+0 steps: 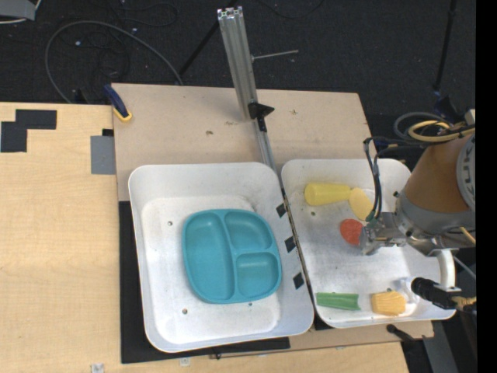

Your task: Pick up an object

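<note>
While the arm reaches in from three o'clock, nothing has yet been lifted: every object rests on a bin floor, so the pick remains undone in my judgement.

Right bin (326, 274): the end effector (373, 238) sits low near the bin's centre, slightly toward three o'clock. A small red object (351, 231) lies just at its nine o'clock side, apparently touching or nearly touching the tooling. Whether the red object sits between the fingers cannot be determined; the wrist housing and cabling obscure the tips, and the degree of opening cannot be told. No grasp is therefore recorded.

Other contents of the right bin: a yellow banana-like object (330, 193) toward twelve o'clock of the end effector, a green piece (337, 301) at roughly seven o'clock along the near wall, and a yellow-orange object (389, 304) at about five o'clock.

Left bin (147, 208): holds a teal compartment tray (231, 255), well apart from the arm.

Both bins rest on the desk (54, 231).

Assessment: approach to the red object appears complete or nearly so. Closure, confirmation of hold and lift are outstanding. The likely candidate for the pick is the red object, given its closeness to the tooling.
</note>
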### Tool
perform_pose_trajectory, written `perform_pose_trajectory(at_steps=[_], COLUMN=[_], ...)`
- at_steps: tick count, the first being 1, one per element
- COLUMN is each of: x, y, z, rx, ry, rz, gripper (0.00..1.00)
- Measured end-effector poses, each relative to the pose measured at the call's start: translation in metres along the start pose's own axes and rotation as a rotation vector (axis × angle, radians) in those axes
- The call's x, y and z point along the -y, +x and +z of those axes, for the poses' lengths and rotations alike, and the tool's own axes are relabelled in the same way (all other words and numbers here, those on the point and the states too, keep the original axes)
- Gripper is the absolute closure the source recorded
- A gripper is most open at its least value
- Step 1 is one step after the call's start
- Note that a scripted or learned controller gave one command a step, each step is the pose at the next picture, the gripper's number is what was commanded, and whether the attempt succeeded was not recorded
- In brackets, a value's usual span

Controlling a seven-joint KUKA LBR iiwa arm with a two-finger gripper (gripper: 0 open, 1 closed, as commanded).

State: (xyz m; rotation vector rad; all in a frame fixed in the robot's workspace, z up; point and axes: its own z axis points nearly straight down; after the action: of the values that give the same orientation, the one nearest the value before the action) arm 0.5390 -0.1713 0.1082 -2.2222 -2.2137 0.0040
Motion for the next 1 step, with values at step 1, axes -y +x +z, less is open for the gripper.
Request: perform_pose_trajectory(at_steps=[1], x=[0.0043], y=[-0.0006], z=[-0.0427], rx=[0.002], ry=[-0.006], rz=[0.0], gripper=[1.0])
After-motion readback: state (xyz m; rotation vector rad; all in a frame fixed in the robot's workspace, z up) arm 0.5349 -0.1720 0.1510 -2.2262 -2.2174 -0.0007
